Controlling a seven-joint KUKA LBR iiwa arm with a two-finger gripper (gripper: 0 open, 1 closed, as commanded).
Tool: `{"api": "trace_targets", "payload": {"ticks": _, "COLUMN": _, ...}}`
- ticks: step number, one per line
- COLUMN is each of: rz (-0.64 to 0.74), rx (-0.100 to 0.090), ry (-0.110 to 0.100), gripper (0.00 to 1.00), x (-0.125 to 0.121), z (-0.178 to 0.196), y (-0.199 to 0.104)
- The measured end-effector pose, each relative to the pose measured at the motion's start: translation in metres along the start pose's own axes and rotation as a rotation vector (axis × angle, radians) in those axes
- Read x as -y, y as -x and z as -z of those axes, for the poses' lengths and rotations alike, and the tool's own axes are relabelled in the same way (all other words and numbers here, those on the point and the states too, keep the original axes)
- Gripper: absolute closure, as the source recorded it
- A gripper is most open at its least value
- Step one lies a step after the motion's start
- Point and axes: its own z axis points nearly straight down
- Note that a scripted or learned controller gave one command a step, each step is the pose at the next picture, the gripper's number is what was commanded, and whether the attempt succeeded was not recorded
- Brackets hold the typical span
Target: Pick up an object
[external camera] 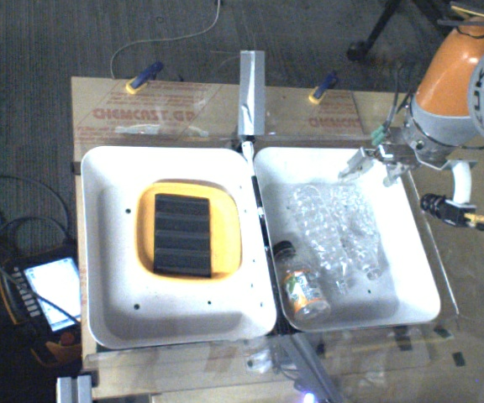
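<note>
My gripper (370, 168) hangs over the back edge of the right bin (418, 296), fingers spread apart with nothing between them. Below it in that bin lies a crumpled clear plastic tray (336, 229), stretched across the middle. A small clear bottle (299, 285) with a black cap and an orange-green label lies near the bin's front left corner. In the left bin (107, 250) rests a yellow dish holding a black ribbed block (183, 233).
A metal post (251, 99) stands at the back between the two bins. Blue-and-yellow clamps (144, 76) (324, 85) grip the cardboard-coloured board behind them. Cables and a small screen device (49, 288) lie on the floor left of the bench.
</note>
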Motion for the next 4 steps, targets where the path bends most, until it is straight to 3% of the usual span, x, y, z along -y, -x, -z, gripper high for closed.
{"api": "trace_targets", "payload": {"ticks": 1, "rz": -0.025, "rx": 0.005, "ry": 0.000, "gripper": 0.00, "x": 0.019, "z": -0.024, "y": 0.035}}
{"api": "trace_targets", "payload": {"ticks": 2, "rz": 0.011, "rx": 0.001, "ry": 0.002, "gripper": 0.00, "x": 0.017, "z": 0.022, "y": 0.048}}
{"api": "trace_targets", "payload": {"ticks": 3, "rz": 0.069, "rx": 0.004, "ry": 0.000, "gripper": 0.00, "x": 0.023, "z": -0.012, "y": 0.050}}
{"api": "trace_targets", "payload": {"ticks": 4, "rz": 0.106, "rx": 0.004, "ry": 0.001, "gripper": 0.00, "x": 0.044, "z": 0.017, "y": 0.050}}
